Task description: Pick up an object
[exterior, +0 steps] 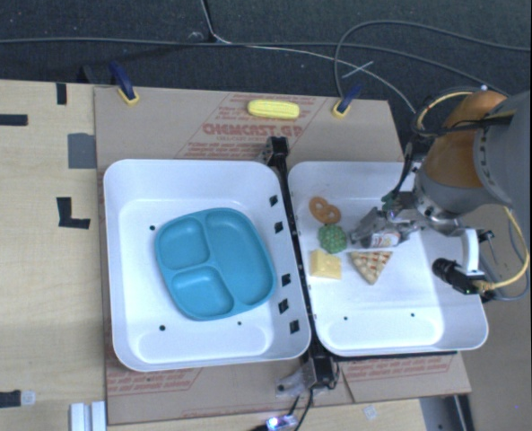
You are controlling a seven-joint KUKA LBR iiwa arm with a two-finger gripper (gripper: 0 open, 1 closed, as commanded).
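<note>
Four small items lie flat in the right bin (427, 330) — pretzel (324, 210), green ball (332, 238), cheese square (326, 264) (pale yellow), pizza slice (370, 264).

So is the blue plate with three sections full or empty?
Empty. The blue three-section plastic plate lies flat in the left white bin, and all its sections show bare blue. The toy food sits in the right white bin.
</note>
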